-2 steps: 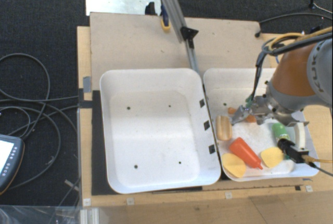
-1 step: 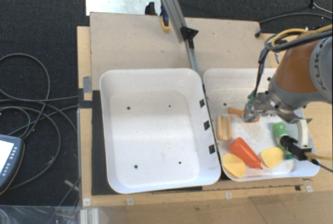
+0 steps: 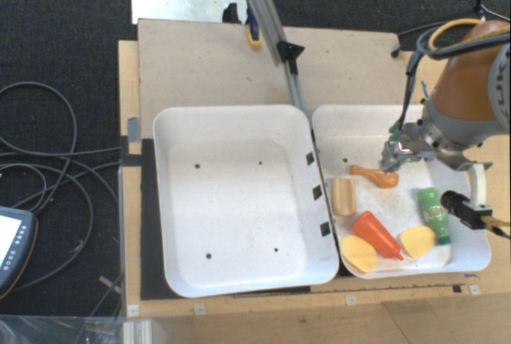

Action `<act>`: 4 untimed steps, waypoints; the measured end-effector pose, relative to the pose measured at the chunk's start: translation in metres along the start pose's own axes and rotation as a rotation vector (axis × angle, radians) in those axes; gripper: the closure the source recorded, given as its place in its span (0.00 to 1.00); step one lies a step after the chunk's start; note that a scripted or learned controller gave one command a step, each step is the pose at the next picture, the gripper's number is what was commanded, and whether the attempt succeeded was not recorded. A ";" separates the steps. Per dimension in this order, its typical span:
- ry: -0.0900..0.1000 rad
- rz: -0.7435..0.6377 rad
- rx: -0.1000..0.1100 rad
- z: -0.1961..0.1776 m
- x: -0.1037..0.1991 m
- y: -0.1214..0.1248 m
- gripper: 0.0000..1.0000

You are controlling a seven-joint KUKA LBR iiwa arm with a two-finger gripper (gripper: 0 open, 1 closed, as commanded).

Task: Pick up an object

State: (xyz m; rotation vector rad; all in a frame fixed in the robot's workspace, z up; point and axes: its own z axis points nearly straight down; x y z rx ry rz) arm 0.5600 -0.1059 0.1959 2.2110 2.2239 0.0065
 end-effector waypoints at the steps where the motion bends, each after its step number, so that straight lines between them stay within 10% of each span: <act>1: 0.000 0.000 0.000 -0.048 0.000 0.002 1.00; 4: 0.004 -0.006 0.003 -0.048 0.177 0.057 1.00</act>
